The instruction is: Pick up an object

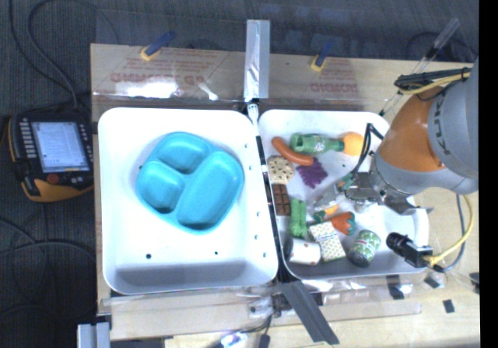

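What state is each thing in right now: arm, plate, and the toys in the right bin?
Arm: reaching over right bin.
Blue divided plate: upright in left bin.
Green bottle: lying on its side.
Sausage: lying flat.
Purple grapes: resting among toys.

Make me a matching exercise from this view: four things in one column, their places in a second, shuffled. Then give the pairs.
Things
1. blue plate
2. hot dog
3. pendant
4. green bottle

Places
A. on the floor, left of the bench
B. in the left bin
C. at the far end of the right bin, beside an orange ball
D. in the right bin, next to its left wall, just before the green bottle

Pairs: 1-B, 2-D, 3-A, 4-C
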Controlling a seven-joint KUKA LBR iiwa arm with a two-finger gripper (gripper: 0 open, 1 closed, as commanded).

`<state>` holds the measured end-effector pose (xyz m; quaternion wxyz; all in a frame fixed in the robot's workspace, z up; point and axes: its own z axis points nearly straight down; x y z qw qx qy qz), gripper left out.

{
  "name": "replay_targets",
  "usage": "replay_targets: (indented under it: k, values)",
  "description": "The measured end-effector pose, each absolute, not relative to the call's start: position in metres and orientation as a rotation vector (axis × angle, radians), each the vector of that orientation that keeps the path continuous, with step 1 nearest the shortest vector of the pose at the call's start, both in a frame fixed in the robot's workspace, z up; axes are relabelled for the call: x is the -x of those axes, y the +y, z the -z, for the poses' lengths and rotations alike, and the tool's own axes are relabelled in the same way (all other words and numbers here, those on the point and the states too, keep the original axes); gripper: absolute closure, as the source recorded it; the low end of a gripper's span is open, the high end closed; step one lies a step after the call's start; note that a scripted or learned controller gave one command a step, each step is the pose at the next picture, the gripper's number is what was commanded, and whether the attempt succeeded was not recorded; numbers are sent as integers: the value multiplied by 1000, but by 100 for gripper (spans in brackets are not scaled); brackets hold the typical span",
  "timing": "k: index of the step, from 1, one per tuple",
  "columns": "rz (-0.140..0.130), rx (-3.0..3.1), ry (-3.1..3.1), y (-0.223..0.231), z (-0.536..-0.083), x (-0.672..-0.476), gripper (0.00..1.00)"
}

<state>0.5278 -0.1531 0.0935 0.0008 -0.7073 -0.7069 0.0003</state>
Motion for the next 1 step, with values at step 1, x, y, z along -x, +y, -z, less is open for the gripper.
replay_targets:
  k: [1]
  values:
    - [-2, 2218, -2219, -152, -102, -528, 100]
